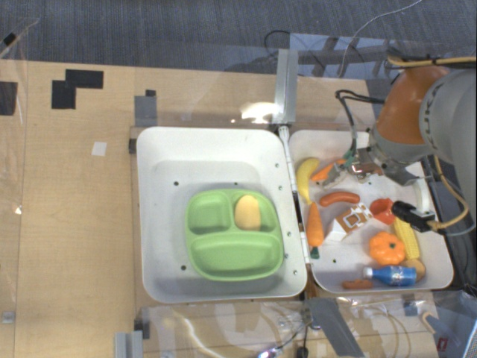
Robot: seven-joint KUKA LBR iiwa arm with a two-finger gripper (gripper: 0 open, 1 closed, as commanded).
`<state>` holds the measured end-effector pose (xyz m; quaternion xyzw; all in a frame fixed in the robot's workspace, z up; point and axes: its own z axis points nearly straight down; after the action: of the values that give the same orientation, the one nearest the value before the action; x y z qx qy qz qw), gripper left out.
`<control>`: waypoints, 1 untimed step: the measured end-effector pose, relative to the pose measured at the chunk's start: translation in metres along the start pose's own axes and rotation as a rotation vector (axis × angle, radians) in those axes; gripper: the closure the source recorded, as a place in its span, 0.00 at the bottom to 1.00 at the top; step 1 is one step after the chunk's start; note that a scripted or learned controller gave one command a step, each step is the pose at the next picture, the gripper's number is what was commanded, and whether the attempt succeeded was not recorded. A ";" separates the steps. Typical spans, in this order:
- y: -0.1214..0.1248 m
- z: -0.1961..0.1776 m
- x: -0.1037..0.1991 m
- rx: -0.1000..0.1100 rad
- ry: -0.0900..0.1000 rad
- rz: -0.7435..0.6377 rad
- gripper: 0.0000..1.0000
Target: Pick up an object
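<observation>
Two shallow white plastic bins sat side by side on the pale wooden bench (67, 200). The left bin (160, 155) held a green plastic divided tray (231, 256), and a yellow egg-shaped toy (248, 212) lay in the tray's upper right compartment. The right bin (440, 271) was crowded with toy food: a yellow plastic banana (305, 177) against its left wall, a long orange carrot (315, 224) just below it, a red-brown sausage (339, 198) near the middle, and a small white-and-brown patterned block (352, 218) beside the sausage. Further right lay a red cup-shaped piece (381, 209), a yellow corn cob (405, 234), a small orange pumpkin (387, 248) and, along the near wall, a blue plastic bottle (393, 276) lying on its side with a thin brown stick (356, 284) at its left end. The grey KUKA arm with its orange band (432, 110) reached in from the right, its two-finger gripper (344, 165) lowered over the upper part of the right bin, close to a small orange piece (323, 173) next to the banana. Whether the gripper's tips were spread or pinched could not be made out, and no object was seen between them.
</observation>
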<state>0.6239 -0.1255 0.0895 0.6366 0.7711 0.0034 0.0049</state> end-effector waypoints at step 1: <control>0.034 0.000 0.027 0.001 -0.003 0.003 0.00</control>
<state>0.6521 -0.0928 0.0895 0.6379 0.7701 0.0020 0.0054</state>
